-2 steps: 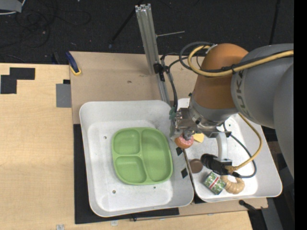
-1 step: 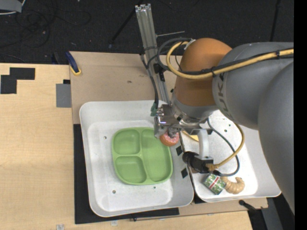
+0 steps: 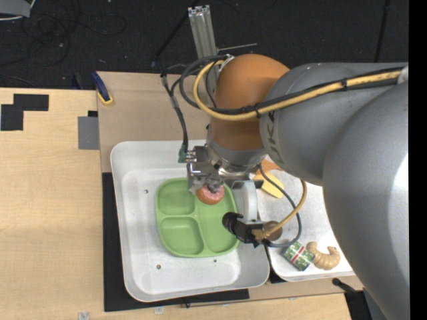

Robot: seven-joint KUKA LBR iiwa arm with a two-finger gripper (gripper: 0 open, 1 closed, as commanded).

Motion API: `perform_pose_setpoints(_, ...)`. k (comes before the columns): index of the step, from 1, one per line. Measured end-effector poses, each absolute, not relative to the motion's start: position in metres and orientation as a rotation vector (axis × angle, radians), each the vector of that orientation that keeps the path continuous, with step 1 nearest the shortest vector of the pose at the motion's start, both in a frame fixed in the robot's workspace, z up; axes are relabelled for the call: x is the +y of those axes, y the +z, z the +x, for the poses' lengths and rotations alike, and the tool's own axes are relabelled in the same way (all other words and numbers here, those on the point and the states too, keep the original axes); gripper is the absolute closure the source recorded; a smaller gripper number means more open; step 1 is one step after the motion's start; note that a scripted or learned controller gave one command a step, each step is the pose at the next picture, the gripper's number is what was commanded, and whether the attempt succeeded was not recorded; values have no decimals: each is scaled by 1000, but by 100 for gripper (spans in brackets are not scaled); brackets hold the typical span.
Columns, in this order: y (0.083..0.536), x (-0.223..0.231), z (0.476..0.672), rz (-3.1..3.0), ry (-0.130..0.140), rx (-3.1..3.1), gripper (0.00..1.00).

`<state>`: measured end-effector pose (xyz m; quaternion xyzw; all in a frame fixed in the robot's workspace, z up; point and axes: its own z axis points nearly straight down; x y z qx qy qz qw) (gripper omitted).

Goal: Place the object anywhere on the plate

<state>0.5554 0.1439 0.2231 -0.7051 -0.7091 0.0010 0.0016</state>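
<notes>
From the overhead camera view, the grey arm (image 3: 347,145) came in from the right and filled much of that side, its orange band (image 3: 243,95) bulging above the wrist with black and yellow cables looped around it. The wrist pointed straight down over the left bin (image 3: 133,245), so the gripper (image 3: 209,187) sat directly beneath it, above the upper right part of the green plate (image 3: 190,222). A small round pink and red object (image 3: 211,194) showed just under the gripper's metal body, at the plate's upper right compartment. The wrist hid the fingertips, so it could not be told whether the claw was wide, narrow, or closed on that object (nor whether the object rested on the plate or hung just above it).

No writing could be read anywhere; the small green packet (image 3: 295,255) in the right bin (image 3: 313,272) carried printing too small to make out.

The plate was light green with three compartments and lay tilted in the left bin, near its right wall. The pink object looked rounded, reddish at the bottom and paler on top. In the right bin, a tan curled piece (image 3: 327,257) lay just beside the green packet, and a yellow-orange item (image 3: 270,179) peeked out by the arm.
</notes>
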Motion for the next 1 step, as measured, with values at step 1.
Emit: perform_pose_setpoints(1,223,142,555,-2217,5,-2223,0)
